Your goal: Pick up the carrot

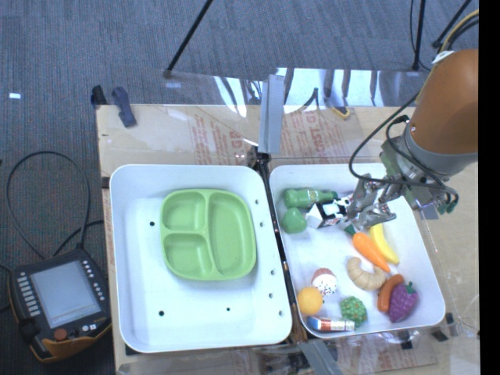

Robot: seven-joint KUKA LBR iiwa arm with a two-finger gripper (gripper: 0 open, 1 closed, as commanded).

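Carrot [369, 252] lies in the right bin [434, 286], a little above its middle and toward the bin's right wall, with the banana [383, 243] touching it on the right side. Its long axis goes on a slant: the thick end is up-left, near the gripper [364, 212], and the thin tip points down-right toward the croissant [365, 273]. The gripper hangs just above and slightly left of the thick end, over the black-and-white toy [333, 210]. Whether the gripper is apart or together I cannot tell; nothing is seen between its parts. I judge the coming move is short, down and a bit to the right, and the grasp should cross the slanted axis, away from the banana.
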